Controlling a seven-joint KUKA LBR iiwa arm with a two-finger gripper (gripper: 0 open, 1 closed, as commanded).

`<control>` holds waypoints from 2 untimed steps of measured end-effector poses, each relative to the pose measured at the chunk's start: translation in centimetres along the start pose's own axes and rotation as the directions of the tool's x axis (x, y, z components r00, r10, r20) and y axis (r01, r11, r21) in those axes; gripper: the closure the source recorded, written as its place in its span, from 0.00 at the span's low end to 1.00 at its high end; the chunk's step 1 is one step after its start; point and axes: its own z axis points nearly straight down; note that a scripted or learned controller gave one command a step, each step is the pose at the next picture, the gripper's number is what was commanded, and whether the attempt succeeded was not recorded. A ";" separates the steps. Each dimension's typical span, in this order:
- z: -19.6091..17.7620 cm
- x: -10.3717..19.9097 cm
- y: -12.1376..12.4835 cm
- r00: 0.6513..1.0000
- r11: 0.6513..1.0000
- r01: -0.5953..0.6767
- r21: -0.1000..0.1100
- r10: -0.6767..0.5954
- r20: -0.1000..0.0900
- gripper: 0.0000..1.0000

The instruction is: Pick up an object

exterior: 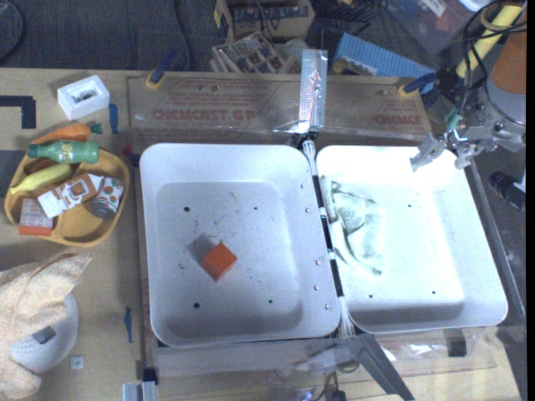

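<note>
Orange block (pixel 221 261) is the clearest candidate for picking: it lies on the floor of the left bin (pixel 159 174), a little toward seven o'clock from that bin's middle, resting flat with a grey shadow touching its upper left side. Nothing else lies near it apart from fine dark specks scattered over the floor. In the right bin (pixel 476 249) a crumpled pale cloth (pixel 358 224) lies against the nine o'clock wall, close to the seam where the two bins meet.

The gripper (pixel 441 149) hangs over the right bin's one o'clock corner, well apart from both the block and the cloth. Its two fingers look spread, with a gap between them and nothing in that gap, so it carries no load. The arm (pixel 510 65) comes in from the two o'clock side of the view.

Judging from this, the pick has not begun; the step in hand is the approach, with a target yet to be committed to. For the block, the next move calls for a long travel toward eight o'clock across the seam, then a straight descent with the fingers straddling two opposite faces. For the cloth, a shorter move toward eight o'clock would do, but a limp, flat fold gives the fingers little to pinch.
</note>
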 end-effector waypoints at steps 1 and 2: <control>7.6 7.4 0.0 0.995 0.995 0.104 0.005 -0.104 -0.004 0.00; 10.7 8.2 -4.8 0.990 0.990 0.138 0.004 -0.138 -0.004 0.00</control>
